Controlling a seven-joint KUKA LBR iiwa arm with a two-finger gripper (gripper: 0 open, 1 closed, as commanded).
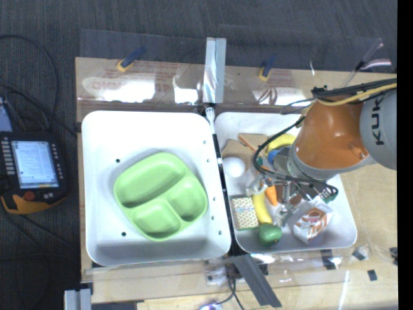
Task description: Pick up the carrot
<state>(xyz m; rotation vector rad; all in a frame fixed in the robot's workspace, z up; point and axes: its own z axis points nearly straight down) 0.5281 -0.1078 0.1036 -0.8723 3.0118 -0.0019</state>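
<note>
The arm is down over the right bin, its gripper low among the clutter. The carrot sits right at the fingers, beside a yellow piece. How wide the gripper stands, I cannot tell. The green plate lies in the left bin.

The arm's orange band covers much of the right bin, hiding most of a yellow item beneath it. The carrot shows as an orange sliver among wrist parts; the jaws' stance cannot be made out.
</note>
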